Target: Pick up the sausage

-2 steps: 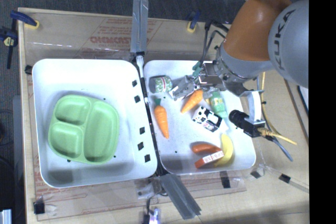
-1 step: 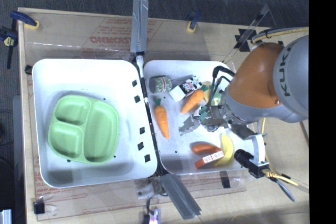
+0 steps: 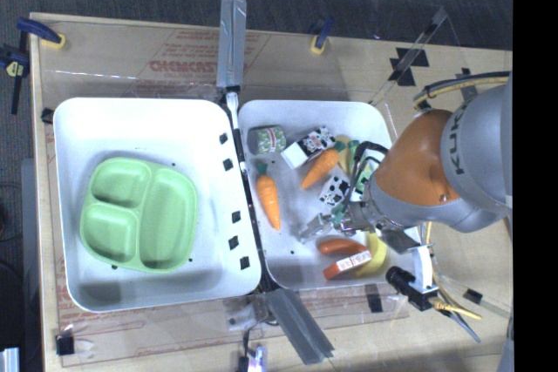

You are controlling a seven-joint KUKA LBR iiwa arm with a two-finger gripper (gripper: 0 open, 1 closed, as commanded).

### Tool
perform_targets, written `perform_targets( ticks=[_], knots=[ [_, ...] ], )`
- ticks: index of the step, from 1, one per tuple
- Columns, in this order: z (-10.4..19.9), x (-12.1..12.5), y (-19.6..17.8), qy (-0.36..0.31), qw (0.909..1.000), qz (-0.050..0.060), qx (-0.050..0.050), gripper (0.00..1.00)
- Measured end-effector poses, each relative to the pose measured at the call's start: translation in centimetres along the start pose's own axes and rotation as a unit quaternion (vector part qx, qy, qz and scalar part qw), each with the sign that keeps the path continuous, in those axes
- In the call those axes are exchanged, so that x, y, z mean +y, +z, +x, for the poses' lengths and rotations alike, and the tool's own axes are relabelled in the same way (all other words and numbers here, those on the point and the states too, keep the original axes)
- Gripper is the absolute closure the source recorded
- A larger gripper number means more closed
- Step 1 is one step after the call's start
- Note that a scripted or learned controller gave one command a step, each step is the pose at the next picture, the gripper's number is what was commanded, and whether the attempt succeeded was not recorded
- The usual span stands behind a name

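The sausage (image 3: 342,246) is a short reddish-brown link lying near the front of the right bin (image 3: 288,270). A second red-orange piece with a white label (image 3: 345,267) lies just in front of it. My gripper (image 3: 319,226) hangs low over the bin, just above and to the left of the sausage, close to it. The grey wrist with its orange band (image 3: 417,172) reaches in from the right. Nothing shows between the gripper's tips.
The right bin also holds two carrots (image 3: 268,198) (image 3: 319,168), a green can (image 3: 268,138), a black-and-white box (image 3: 307,145), a checkered piece (image 3: 336,187) and a banana (image 3: 377,255). A green divided plate (image 3: 139,213) lies in the left bin (image 3: 78,122).
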State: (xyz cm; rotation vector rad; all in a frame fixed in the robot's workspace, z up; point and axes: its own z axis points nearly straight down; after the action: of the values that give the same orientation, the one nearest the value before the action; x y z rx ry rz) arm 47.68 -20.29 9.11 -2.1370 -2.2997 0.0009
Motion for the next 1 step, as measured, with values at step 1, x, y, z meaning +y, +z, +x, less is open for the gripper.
perform_targets(
  ticks=[1],
  knots=[
    [0.02, 0.1, -0.99, -0.004, 1.0, 0.0, -0.001, 1.0]
  ],
)
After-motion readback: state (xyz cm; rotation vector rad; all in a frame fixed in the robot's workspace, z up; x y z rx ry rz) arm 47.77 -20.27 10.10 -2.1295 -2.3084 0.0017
